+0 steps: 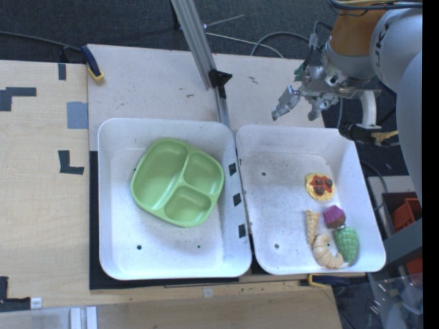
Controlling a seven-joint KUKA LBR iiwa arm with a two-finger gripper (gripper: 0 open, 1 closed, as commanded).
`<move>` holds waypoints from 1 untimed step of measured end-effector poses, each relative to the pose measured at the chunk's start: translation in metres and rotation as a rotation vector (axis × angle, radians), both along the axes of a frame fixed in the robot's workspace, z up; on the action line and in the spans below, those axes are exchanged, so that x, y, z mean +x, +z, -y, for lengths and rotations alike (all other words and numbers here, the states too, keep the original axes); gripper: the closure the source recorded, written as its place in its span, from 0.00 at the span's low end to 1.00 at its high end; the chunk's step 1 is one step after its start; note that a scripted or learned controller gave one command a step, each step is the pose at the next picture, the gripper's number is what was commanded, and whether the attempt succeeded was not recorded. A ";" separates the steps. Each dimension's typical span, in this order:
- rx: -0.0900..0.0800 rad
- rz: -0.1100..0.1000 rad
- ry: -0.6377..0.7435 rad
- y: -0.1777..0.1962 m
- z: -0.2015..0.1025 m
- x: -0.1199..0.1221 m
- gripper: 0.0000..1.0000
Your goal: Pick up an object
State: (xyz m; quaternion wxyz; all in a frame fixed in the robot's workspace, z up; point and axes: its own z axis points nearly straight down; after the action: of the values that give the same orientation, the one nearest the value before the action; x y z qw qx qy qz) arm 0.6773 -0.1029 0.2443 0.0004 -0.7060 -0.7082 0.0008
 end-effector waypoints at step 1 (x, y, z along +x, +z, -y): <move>-0.001 0.000 0.000 0.000 0.000 0.000 0.00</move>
State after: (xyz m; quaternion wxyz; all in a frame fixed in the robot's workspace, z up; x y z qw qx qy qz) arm 0.6773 -0.1031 0.2444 0.0003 -0.7060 -0.7082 0.0010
